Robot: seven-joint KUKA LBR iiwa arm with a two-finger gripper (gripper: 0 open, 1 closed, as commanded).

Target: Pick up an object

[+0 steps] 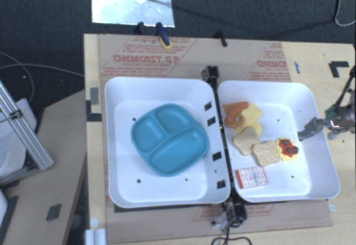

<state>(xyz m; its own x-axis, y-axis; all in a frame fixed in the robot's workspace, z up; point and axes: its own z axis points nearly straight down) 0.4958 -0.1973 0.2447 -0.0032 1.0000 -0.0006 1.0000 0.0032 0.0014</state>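
The right bin [311,183] holds several toy food pieces. An orange-brown piece [235,111] lies on a yellow piece [253,115] near the bin's left wall. Two tan bread-shaped pieces [245,140] [266,153] lie in the middle, and a piece with red topping [288,149] touches the second. A flat red-patterned square [251,176] lies near the front. My gripper [310,129] hangs over the bin's right side, right of the red-topped piece and apart from it, with nothing seen in it.
The left bin [119,127] holds a blue divided plate [169,138]. Black clips run along the wall between the bins [218,127]. Both bins stand on a cardboard sheet [167,52]. A metal frame [22,133] stands at the far left.
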